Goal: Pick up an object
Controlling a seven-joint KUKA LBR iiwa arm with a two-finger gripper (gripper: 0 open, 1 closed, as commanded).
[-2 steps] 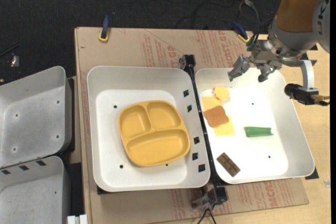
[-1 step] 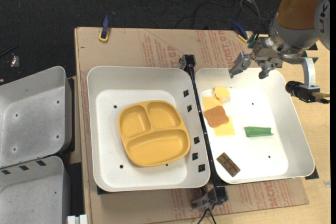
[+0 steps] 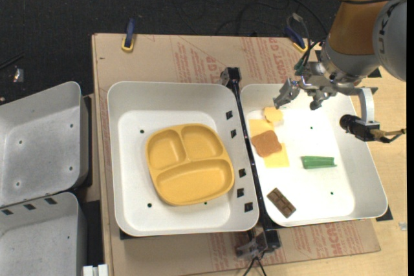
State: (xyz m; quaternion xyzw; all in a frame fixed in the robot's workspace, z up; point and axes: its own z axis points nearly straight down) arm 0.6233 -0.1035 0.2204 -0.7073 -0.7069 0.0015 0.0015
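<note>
My gripper (image 3: pixel 300 99) hangs over the back of the right bin (image 3: pixel 362 203), fingers spread open with nothing between them. Just below its left finger lies a small yellow block (image 3: pixel 273 116). Further forward are a brown toast-like piece (image 3: pixel 266 143) resting on flat yellow slices (image 3: pixel 279 158), a green piece (image 3: pixel 317 162) to their right, and a brown chocolate-like bar (image 3: pixel 281 201) near the front edge. A yellow divided plate (image 3: pixel 189 163) lies in the left bin (image 3: pixel 123 139).
A black divider (image 3: pixel 243 139) runs between the two bins. A black fitting (image 3: pixel 359 127) sits at the right bin's right rim. Grey metal trays (image 3: pixel 39 139) stand left of the bench. Cables lie on the floor behind.
</note>
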